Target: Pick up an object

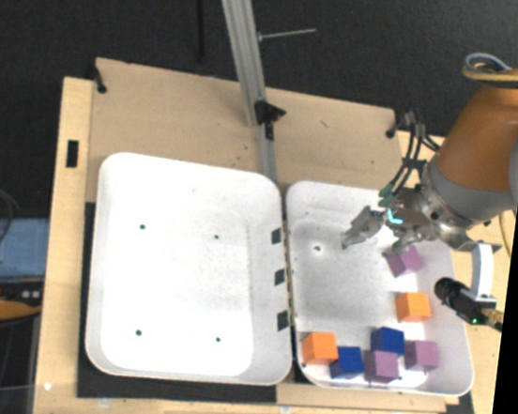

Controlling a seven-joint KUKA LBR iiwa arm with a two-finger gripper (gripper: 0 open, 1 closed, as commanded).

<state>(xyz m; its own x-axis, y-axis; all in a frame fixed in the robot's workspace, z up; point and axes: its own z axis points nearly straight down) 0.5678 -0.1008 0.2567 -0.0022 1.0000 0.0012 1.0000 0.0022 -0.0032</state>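
Arm: grey KUKA arm with a glossy orange band [484, 136], reaching in from the right over the far part of the right bin.
Pincer [380, 234]: two fingers spread apart, one grey finger [362, 228] angled left and down; nothing lies between them, so it is open and holds no object.
Right bin [324, 286]: shallow white tray with rounded corners and a finely speckled floor; it holds all the blocks.
Purple block by pincer [404, 260]: small matte cube, tilted, just beside the right finger; contact cannot be told.
Orange block at right [413, 306]: matte cube, near the right wall.
Near cluster: orange block at near left [320, 347], small blue block [348, 362], purple block in the near row [382, 365], blue block behind it [389, 341], purple block at near right [425, 354]; all sit close together along the near wall, some touching.
Left bin [185, 267]: the same white speckled tray, with a few dark dots on its floor.
Surface [176, 115]: pale flat board under both bins.
Metal post [247, 48]: ribbed grey bar slanting up from the far edge between the bins.
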